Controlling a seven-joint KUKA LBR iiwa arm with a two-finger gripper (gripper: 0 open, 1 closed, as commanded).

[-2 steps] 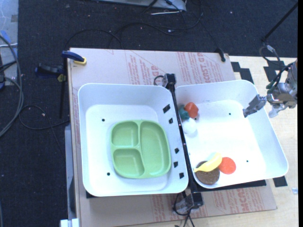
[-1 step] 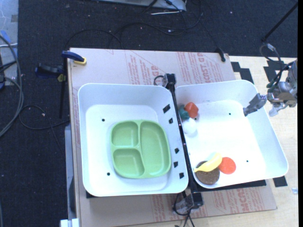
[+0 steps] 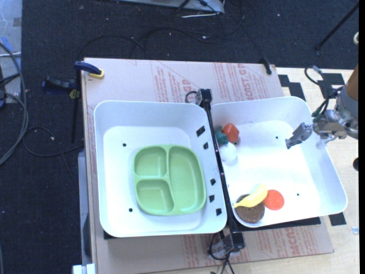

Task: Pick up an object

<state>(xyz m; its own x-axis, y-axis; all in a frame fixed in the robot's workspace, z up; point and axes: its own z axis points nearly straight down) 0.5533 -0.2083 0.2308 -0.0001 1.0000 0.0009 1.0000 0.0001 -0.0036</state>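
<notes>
Objects: small cluster in the right bin (image 3: 319, 176), all loose, so any could be the pick
Far-left corner: red piece (image 3: 231, 132), teal bit (image 3: 220, 136) and white ball (image 3: 228, 152), bunched against the dividing wall
Near edge: yellow banana-ish thing (image 3: 254, 196), orange disc (image 3: 274, 200) and brown round thing (image 3: 250, 212), touching each other
Gripper (image 3: 311, 131): hovering at the right bin's far-right side, well apart from both clusters, holding nothing
Jaws: honestly can't tell if they're apart or closed
Left bin (image 3: 108, 153): just the green divided tray (image 3: 169, 180), lying flat
Guess: still needs to travel left before grabbing
</notes>
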